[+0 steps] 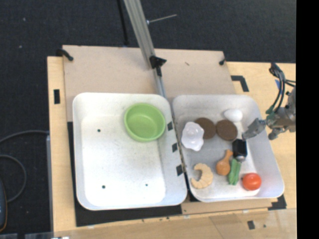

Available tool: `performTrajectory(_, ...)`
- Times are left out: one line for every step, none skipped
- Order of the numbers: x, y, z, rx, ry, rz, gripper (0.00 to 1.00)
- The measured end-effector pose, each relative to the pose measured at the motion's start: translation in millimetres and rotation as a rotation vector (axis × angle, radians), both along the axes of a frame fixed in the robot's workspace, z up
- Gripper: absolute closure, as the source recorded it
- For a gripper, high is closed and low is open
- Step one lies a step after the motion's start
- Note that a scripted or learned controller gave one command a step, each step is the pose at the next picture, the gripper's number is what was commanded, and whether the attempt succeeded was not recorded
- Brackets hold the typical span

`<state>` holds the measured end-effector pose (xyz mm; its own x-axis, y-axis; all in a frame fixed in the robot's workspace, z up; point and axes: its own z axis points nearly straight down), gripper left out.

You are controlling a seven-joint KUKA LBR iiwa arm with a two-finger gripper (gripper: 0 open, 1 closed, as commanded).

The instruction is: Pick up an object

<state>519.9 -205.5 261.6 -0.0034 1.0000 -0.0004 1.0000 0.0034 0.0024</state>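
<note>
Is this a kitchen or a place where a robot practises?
Probably a robot practice bench, not a kitchen. Two white bins sit side by side: the left bin holds a green bowl, the right bin holds toy food like a red tomato. A robot claw reaches in.

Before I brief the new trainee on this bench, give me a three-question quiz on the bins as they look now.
1. True or false: the green bowl lies in the left bin.
2. Which lies nearest the right bin's front right corner? A) white crumpled object B) red ball C) tan ring piece
3. Fill in: the two brown discs lie side by side in the ____ bin.

Key: 1 true; 2 B; 3 right.
</note>
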Motion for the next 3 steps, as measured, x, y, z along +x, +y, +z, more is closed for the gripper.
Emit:
performTrajectory(0.1, 0.0, 0.0, 0.0, 0.0, -0.001, 0.0)
performTrajectory(1.4, 8.1, -58.0, 0.0, 0.006, -0.004, 0.0)
performTrajectory(-3.3, 6.1, -101.2, -0.001, 0.006, -0.004, 0.0)
